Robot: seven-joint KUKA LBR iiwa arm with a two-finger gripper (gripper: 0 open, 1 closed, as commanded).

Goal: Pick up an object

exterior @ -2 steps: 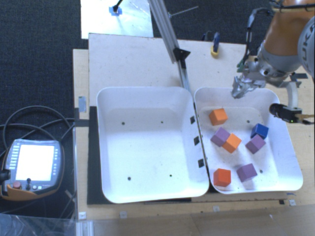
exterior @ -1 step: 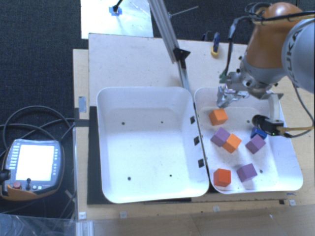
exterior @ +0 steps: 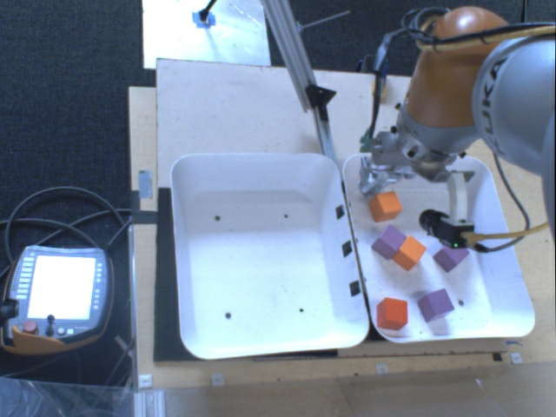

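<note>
Gripper (exterior: 379, 183) hovered at the right bin's (exterior: 512, 307) far-left corner, just above an orange cube (exterior: 385, 206); finger state unclear. Best centre over it before descending.

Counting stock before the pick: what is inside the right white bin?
Inside the right white bin: three orange cubes and three purple cubes. The arm covers the bin's far part.
</note>
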